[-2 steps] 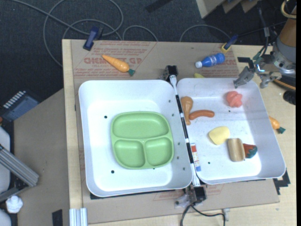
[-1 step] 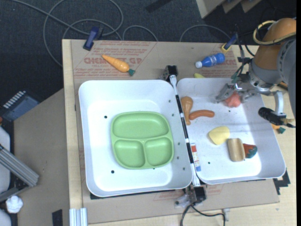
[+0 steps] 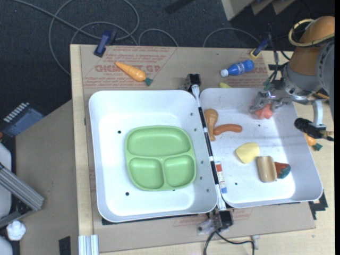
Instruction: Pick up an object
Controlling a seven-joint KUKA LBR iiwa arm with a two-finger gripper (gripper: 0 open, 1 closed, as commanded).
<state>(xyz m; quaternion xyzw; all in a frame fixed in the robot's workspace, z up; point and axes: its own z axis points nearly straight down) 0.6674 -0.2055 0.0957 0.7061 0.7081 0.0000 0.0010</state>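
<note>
**Gripper low over a pink piece in the right bin**

Camera view: the arm (image 3: 308, 62) reaches in from the right, and the gripper (image 3: 267, 102) sits at the far end of the right bin (image 3: 297, 187). Its fingers are close together around a small pink piece (image 3: 265, 111); whether they truly clamp it, I cannot tell.

Nearer in the same bin lie a sausage (image 3: 227, 128), an orange piece (image 3: 211, 120) beside the divider, a yellow lump (image 3: 247, 153) and a bread roll (image 3: 265, 169) touching a red-green item (image 3: 282, 170).

The left bin (image 3: 106, 142) holds a green tray (image 3: 160, 158) with three compartments.

On the surface (image 3: 79, 142) behind the bins lie a carrot (image 3: 133, 71) and a blue bottle (image 3: 238, 68).
</note>
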